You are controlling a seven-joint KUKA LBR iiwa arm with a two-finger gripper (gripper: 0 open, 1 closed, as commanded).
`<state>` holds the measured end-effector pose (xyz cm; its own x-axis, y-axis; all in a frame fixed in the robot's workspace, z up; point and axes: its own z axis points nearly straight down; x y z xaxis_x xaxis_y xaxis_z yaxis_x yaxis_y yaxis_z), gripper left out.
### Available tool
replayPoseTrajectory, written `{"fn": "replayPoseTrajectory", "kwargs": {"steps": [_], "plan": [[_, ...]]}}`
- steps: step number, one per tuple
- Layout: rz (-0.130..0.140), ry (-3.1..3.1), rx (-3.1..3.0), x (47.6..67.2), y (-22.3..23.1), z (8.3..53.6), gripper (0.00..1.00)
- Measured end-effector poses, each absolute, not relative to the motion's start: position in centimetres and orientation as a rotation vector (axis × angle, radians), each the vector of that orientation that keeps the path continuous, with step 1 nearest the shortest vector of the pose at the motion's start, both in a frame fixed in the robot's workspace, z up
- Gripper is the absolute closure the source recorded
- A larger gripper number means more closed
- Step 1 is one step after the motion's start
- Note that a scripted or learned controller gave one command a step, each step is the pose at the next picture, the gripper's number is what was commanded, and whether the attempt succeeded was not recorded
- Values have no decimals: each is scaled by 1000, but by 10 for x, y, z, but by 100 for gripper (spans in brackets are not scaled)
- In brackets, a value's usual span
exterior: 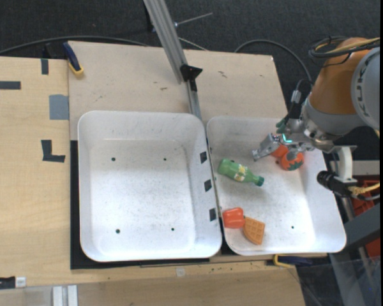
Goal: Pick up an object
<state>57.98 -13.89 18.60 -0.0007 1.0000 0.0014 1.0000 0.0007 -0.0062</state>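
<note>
Camera view: tool (279,146), finger state unreadable, sits at small orange-red toy (290,159) in right bin (319,234); toy likely light, rigid, best pinched across its middle.

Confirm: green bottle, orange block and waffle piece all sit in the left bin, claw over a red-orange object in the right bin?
Not quite. The green bottle, orange block and waffle piece lie in the right bin, not the left bin. The camera view shows this. The claw is indeed over the red-orange object in the right bin.
</note>
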Motion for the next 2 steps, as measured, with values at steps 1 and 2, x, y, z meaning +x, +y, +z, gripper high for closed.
{"fn": "replayPoseTrajectory", "kwargs": {"steps": [1, 2], "plan": [[1, -2223, -2218, 581, -139, 189, 0], [8, -2218, -2216, 572, -135, 128, 0]]}}
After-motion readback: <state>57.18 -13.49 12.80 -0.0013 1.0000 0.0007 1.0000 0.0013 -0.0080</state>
